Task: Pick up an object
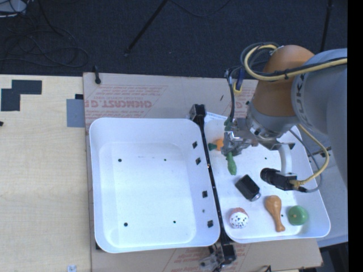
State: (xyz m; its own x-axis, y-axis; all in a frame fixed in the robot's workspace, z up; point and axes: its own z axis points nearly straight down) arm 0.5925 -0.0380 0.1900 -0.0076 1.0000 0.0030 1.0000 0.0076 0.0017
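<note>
The gripper (pixel 231 152) is seen low in the right bin (pixel 317 222), at the top of a slim green object (pixel 231 164). Whether the jaws are closed on it cannot be told. The pick is judged underway; lifting is not yet shown.

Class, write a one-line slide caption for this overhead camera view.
KUKA arm's gripper poised over the right bin above a green stick-like object, near a black block, ball and drumstick-shaped toy.
</note>
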